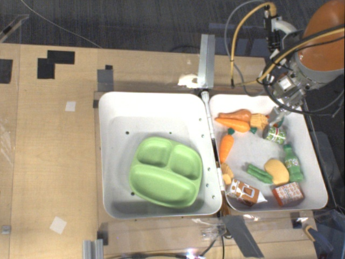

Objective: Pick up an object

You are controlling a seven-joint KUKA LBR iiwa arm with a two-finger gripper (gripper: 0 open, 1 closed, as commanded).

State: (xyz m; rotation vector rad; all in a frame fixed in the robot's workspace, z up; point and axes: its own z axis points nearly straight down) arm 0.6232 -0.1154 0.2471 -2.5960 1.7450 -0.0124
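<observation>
The right bin holds several toy foods. An orange squash and a corn cob lie at its back. A carrot rests by the left wall. A small green can stands near the back right. My gripper hangs just above and behind that can, close to the corn cob, with nothing visibly held. Toward the front lie a yellow lemon-like piece, a green pod, a green bottle, a red box and a brown carton.
The left bin holds a green divided plate. A metal post rises behind the wall between the bins. Cables loop above the right bin's back edge. The wooden bench stretches to the left.
</observation>
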